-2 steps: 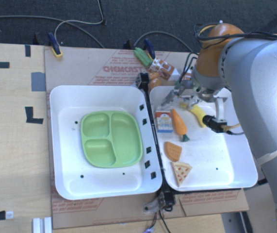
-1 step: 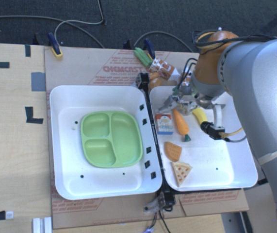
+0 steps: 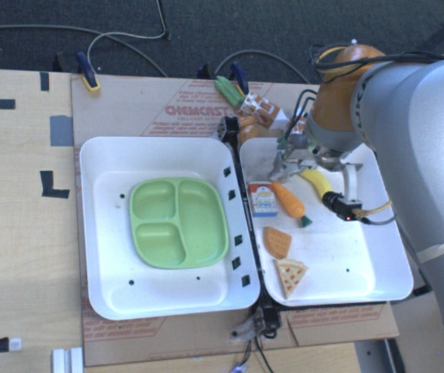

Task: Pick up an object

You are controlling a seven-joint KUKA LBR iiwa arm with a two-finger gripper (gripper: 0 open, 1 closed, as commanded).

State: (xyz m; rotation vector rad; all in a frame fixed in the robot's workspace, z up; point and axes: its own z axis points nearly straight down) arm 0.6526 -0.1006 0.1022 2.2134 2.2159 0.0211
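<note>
Two white bins [image 3: 97,231]: one holds a smooth green three-part plate [image 3: 179,222]; the other one carrot [image 3: 288,200], one banana [image 3: 315,181], one carton [image 3: 263,200]. The claw [image 3: 284,165] hangs above; its opening I cannot tell.

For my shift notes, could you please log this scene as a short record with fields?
left bin: holds a green divided plate
right bin: carrot, banana, small carton, pizza slice, orange wedge-shaped piece
tool: low over the right bin's far end, just above the carrot
hold: nothing seen between its fingers
</note>
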